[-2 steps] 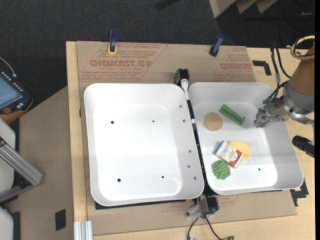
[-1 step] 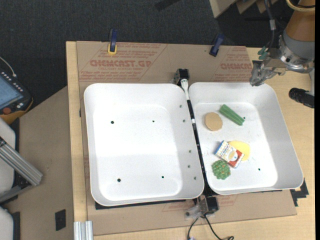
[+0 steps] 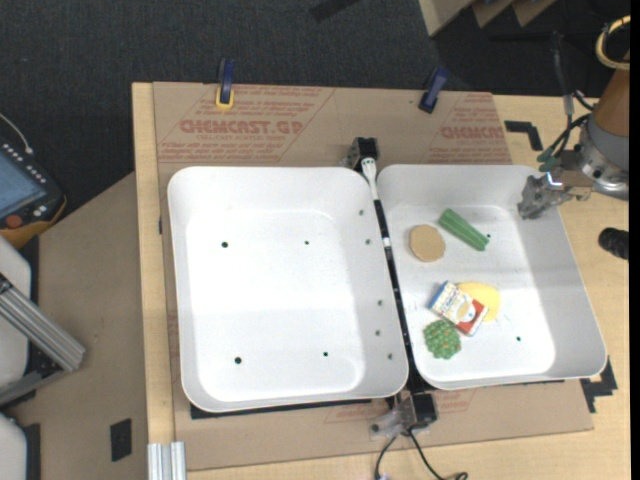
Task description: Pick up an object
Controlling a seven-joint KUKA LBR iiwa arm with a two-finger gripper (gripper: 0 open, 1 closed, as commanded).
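We're looking down on two white bins sitting side by side on a cardboard sheet (image 3: 300, 108) clamped w/ two blue clips. The left bin (image 3: 200, 298) is showing just small dark dots on its floor. The right bin (image 3: 560, 308) is carrying all the objects. A green stick (image 3: 463, 229) is lying tilted near the bin's far edge, approx. mid-width; a tan round disc (image 3: 427, 243) is sitting just beside it, toward the divider btwn the bins. Nearer the front edge, a small red-and-white packet (image 3: 459, 307) is lying against a yellow piece (image 3: 481, 296), touching or overlapping it, and a green broccoli-like clump (image 3: 442, 339) is sitting just in front of the packet, toward the front-left corner. The gripper (image 3: 537, 196) is hanging over the right bin's far-right corner, well apart from every object, w/ nothing btwn its tips. Whether it's spread or pressed together, we can't tell; too small and blurred.
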